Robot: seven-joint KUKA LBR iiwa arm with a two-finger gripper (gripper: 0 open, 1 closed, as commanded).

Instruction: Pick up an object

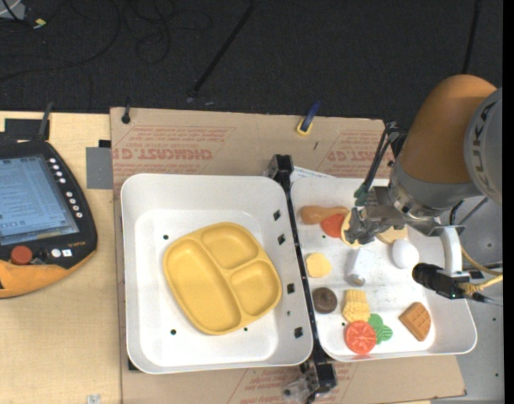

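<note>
A: Start at the near edge of the right bin. What's there?

B: A red tomato touching a green leafy piece, with a brown waffle-like cracker just beside them. A corn cob stands right behind the tomato, and a dark round piece is to its left.

A: And farther back?

B: A pale yellow disc near the divider, a white egg, then an orange-red piece at the far side. The gripper hangs just beside that orange-red piece, above the bin's middle.

A: Is it holding anything?

B: I can't tell; the wrist hides its tip, so neither its state nor any catch is readable

A: The left bin?

B: It bears a yellow divided plate. Beyond the bench's left sits a control pendant.

A: What could go wrong?

B: The objects crowd together, so I'd judge a descent could land between two pieces, nudge both and close on nothing. The egg looks smooth and round, likely to squirt out of a pinch. A drop near the orange-red piece could also push it against the bin's far wall
</note>
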